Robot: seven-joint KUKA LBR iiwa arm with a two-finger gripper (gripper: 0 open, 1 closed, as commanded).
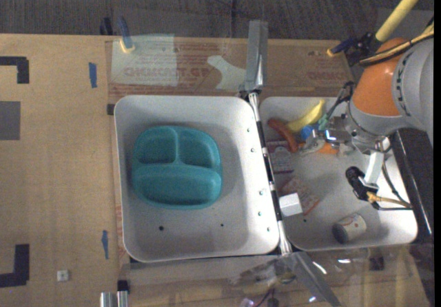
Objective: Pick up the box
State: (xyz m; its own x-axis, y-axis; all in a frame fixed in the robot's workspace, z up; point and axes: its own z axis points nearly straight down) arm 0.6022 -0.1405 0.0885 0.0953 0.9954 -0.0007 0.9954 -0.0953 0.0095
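Box: the small white box [290,204] lies in the right bin [386,230], against its left wall, well below and to the left of the fingers.
Near the box: a flat printed packet [301,188] touches it on the side toward the fingers; a grey cylinder [349,228] lies farther along the bin floor, apart from it.
Gripper: the gripper [324,135] hangs over the upper part of the right bin, among a yellow banana-like toy [308,117] and an orange-red piece [282,131] (a cluttered patch).
Fingers: cannot tell whether they stand apart or together; too small and tangled with the clutter to judge.
Step in hand: likely the approach, since the box is untouched and nothing shows as held.
Next move: probably a shift down-left until the gripper is above the box, then a descent; the bin wall beside the box leaves little room on that side.
Left bin: the left bin [138,230] holds a teal divided tray [177,166], far left of the fingers.
Table: both bins rest on the brown table [55,161].
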